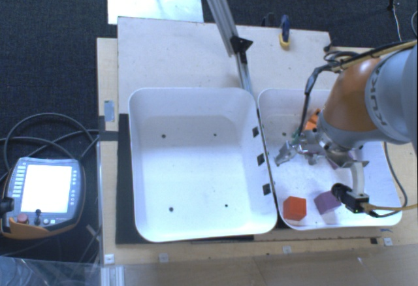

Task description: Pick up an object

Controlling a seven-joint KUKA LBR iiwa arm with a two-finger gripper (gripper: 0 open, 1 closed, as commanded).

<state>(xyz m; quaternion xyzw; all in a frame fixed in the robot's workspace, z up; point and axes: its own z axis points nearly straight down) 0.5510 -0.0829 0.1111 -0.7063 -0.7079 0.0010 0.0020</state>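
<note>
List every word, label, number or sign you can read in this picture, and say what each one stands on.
No text can be read here.
Teach pendant: its screen is washed out to white, and its button markings are too small to read.
Small grey tag on the bench's left edge: too small and blurred to read.
Orange block, purple block and the two white bins: no markings visible.

A teach pendant (40, 198) lies left of the bench (189, 49).
</note>
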